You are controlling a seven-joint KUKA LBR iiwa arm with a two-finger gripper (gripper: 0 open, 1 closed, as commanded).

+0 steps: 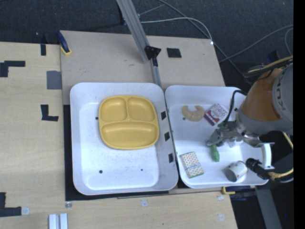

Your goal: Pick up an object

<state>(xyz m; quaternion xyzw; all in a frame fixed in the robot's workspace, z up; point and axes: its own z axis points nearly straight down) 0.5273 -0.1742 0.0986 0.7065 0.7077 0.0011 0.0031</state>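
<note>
In the right bin (202,182), a small green object (215,153) lies just beside the gripper (220,138), with a patterned packet (191,163) nearer the camera. Whether the gripper is spread or pressed together cannot be told; a centred, vertical descent over the green object is judged advisable, clear of the croissant (193,112) beyond.

Grey arm (267,106) (orange-banded) low, end effector (220,138) pointing left

The light brown wooden bench (109,56) carries two shallow white plastic bins side by side, their inner rims touching. The left white bin (86,175) is the bigger one, the right white bin (174,99) is smaller. Small black tape pieces (174,52) and a grey square patch (54,79) lie on the bench surface.
</note>
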